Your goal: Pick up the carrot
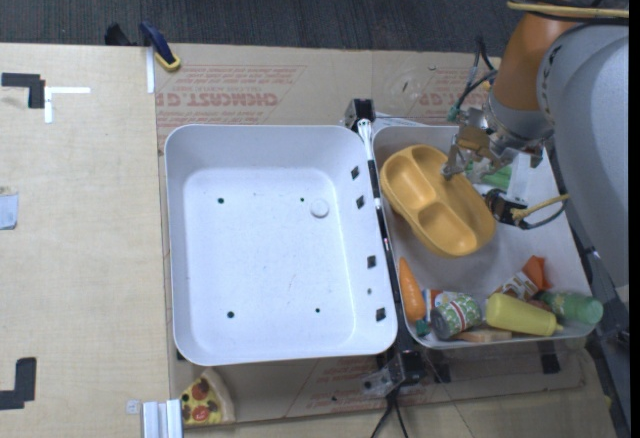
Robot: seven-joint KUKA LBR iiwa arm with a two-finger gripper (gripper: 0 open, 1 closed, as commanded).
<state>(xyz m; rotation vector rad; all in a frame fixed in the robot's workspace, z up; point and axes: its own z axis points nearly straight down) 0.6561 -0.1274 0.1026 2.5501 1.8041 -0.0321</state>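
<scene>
Two white bins sit side by side on the bench. The left bin [270, 241] holds one item, a small pale round piece [319, 209] near the middle of its floor, toward the far side.

The right bin [480, 271] holds the rest. One yellow dish [437, 199] with two compartments lies tilted in its far half. One carrot [411, 290] lies along the bin's left wall, just near the front corner, its length running front to back. Beside the carrot stands or lies one can [457, 312] with a red and green label (its exact pose cannot be told). One yellow bottle [521, 315] lies on its side along the front wall, touching a green item [577, 307] at the right front corner. One small orange and white piece [533, 275] rests just behind the bottle.

The gripper [470, 159] hangs over the far part of the right bin, at the dish's right rim, well apart from the carrot. Whether its fingers are apart or together cannot be told; cables and the wrist crowd them.

Outside the bins, one pizza toy [203, 400] lies on the bench by the left bin's front corner.
</scene>
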